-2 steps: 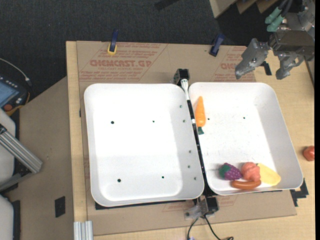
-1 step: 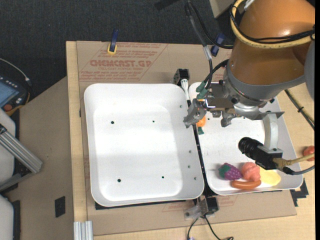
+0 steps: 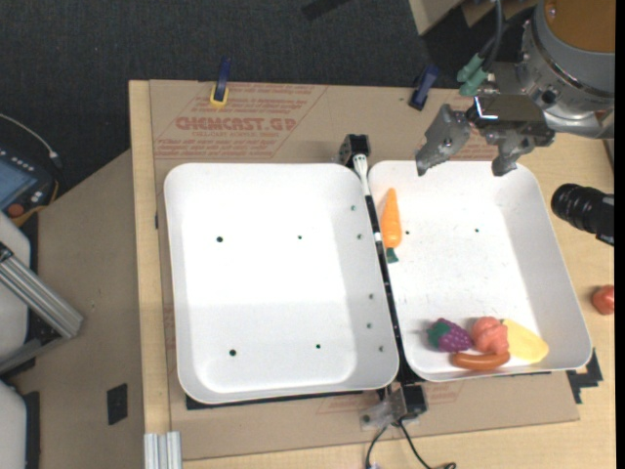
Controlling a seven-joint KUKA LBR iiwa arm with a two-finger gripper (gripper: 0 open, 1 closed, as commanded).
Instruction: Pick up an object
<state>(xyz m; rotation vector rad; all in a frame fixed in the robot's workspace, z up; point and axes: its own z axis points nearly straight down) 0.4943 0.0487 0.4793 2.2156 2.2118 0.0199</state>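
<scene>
From above, the worktop is a brown board printed with red lettering, and two shallow white bins sit on it side by side. The left bin shows a bare white floor with a few small dark dots. The right bin holds all the toy food.

A toy carrot, orange with a small green top pointing toward the near side, lies against the right bin's left wall, about midway along it. In the near right corner of the same bin sits a tight cluster: a purple bunch of grapes on the left, a reddish-orange lumpy fruit just beside it, a yellow piece touching that on the right, and a red-orange sausage shape lying along the near edge below them.

The arm comes in from the upper right, and its hand hangs above the far edge of the right bin. Its two grey fingers are spread wide apart, with nothing between them. The hand is well apart from the carrot and farther still from the cluster.

A blue and yellow clamp grips the worktop's far edge on the left.
</scene>
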